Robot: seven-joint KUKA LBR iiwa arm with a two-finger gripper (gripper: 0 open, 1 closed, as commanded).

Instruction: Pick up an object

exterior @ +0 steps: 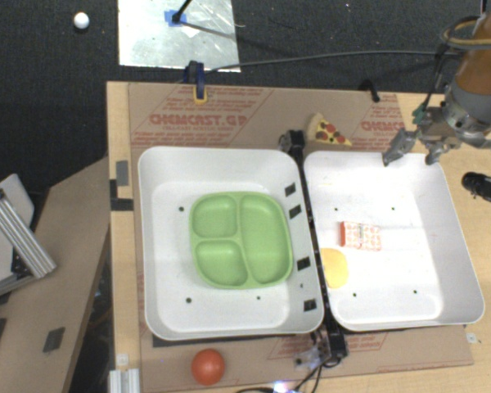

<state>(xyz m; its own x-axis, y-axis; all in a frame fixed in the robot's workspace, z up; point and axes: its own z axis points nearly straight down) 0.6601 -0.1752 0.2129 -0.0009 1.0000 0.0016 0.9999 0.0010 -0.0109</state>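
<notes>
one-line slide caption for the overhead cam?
Open gripper hovers over the right bin's far edge; green divided tray fills the left bin.

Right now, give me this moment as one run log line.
gripper: open, nothing held, above right bin's far edge | right bin: red-and-white packet, yellow piece | left bin: green tray

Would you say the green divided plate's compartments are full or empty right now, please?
Empty. The green divided plate lies flat in the left bin, and all its compartments show only bare green.
</notes>
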